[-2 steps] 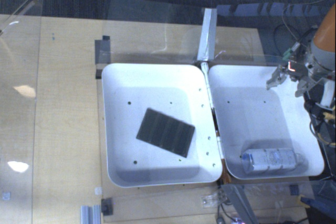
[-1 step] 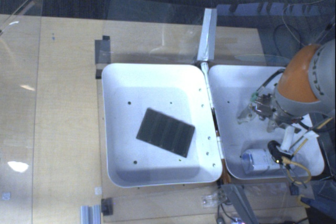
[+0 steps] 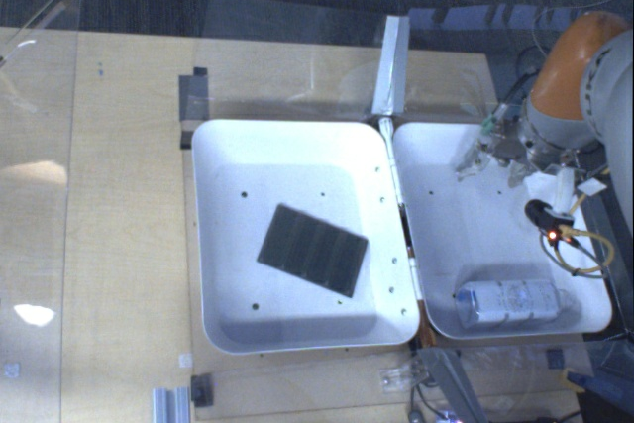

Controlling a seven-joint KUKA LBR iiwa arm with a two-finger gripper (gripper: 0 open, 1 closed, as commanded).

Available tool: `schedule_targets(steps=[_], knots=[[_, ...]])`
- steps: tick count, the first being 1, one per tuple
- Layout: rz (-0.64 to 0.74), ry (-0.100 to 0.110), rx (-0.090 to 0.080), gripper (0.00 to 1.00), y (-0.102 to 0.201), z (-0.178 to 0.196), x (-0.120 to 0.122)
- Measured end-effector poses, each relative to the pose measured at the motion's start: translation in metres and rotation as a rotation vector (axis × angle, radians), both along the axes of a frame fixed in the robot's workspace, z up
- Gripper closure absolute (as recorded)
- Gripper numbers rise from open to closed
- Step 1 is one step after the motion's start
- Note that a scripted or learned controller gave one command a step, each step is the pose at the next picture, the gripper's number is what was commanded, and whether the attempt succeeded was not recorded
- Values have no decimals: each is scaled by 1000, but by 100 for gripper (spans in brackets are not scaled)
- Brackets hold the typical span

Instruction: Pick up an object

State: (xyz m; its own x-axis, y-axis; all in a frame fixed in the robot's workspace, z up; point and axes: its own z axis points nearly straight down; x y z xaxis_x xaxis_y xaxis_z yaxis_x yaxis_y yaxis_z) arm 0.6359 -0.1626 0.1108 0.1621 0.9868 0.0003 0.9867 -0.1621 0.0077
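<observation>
Gripper (image 3: 492,152) hangs over the right bin's (image 3: 436,213) far side, apparently empty; finger spacing cannot be told. A plastic bottle (image 3: 510,300) lies near that bin's front, well apart. A dark ribbed pad (image 3: 313,250) rests in the left bin (image 3: 223,213).

I count two shallow white plastic bins (image 3: 297,139) (image 3: 436,139). I see one flat dark ribbed rectangular pad (image 3: 313,250) and one clear plastic bottle (image 3: 507,300).

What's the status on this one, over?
Gripper over right bin, far end, nothing held. Bottle lying at near end. Dark pad in left bin. Path clear.
</observation>
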Motion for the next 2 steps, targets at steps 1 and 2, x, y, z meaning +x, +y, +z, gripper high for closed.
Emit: schedule_targets(steps=[1, 2], knots=[[6, 0, -1, 0, -34, 67, -2], [10, -1, -1, 0, -7, 158, 35]])
